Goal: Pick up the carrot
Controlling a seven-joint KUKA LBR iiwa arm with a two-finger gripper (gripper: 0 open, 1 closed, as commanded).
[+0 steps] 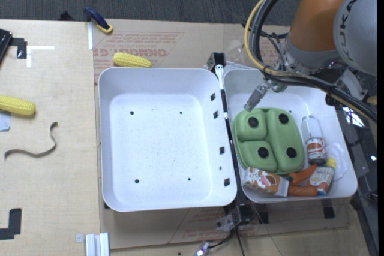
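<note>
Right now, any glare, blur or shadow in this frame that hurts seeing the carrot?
Camera view: even light, sharp overall, and no glare on the right bin. The carrot at its near edge is small, wedged among packets and bottles, partly covered. The pincer is slightly soft, too small to read its fingers.

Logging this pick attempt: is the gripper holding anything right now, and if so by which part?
Nothing is held. The gripper hangs above the right white bin, beside the green four-cup tray; the orange carrot lies at the bin's near edge.

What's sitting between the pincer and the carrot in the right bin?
In the camera view, the green four-bump plastic block lies between the pincer and the orange carrot at the white right bin's near edge.
</note>
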